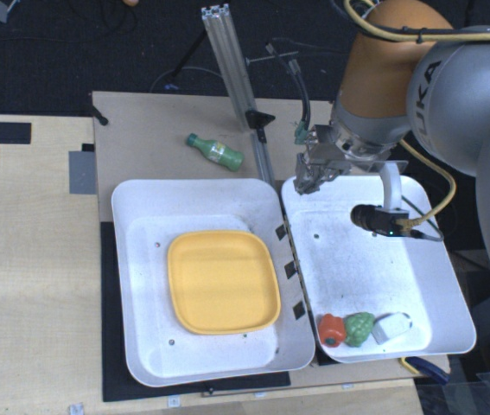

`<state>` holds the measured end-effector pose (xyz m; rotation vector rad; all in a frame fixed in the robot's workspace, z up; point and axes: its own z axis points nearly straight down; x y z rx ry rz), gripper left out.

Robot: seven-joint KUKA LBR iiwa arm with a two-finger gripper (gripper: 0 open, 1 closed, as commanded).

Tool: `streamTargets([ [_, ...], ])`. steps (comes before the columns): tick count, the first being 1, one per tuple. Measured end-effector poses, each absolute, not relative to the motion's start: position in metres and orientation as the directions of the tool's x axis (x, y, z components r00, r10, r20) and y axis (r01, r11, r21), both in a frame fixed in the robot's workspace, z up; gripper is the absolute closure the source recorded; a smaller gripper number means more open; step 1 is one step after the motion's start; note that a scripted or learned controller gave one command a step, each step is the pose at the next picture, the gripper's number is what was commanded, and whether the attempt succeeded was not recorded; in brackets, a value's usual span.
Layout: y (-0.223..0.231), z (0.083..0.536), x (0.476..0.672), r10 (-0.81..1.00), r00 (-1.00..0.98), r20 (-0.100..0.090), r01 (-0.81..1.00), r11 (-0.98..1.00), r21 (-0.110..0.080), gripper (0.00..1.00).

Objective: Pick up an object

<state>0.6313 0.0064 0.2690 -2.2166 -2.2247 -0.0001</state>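
The table (28,258) carries two white bins side by side, with the arm (426,67) reaching in from the right over the right bin's far end. The left bin (141,206) holds a yellow plate (223,279), lying flat at its middle. The right bin (435,301) is mostly bare, with three small things crowded touching in its near corner: a red piece (331,329), a green piece (359,328) and a white piece (391,326).

The arm's orange band sits above the grey wrist, and the hand (308,182) hangs at the far left corner of the right bin, just above its rim. The fingers are dark and small against the rim, so whether they are spread or closed cannot be told; nothing seems to sit between them, though the view is poor there. A black camera-like part (381,220) juts from the wrist over the bin floor.

Beyond the bins, a green bottle (215,151) lies on its side on the table, well apart from the hand. A metal rail (236,76) leans up from near the gap between the bins.
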Motion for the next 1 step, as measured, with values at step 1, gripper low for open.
streamTargets([
  [1,0.0518,0.2651,0.6397,1.000,-0.002,0.001,1.000,0.002,-0.001,1.00],
])
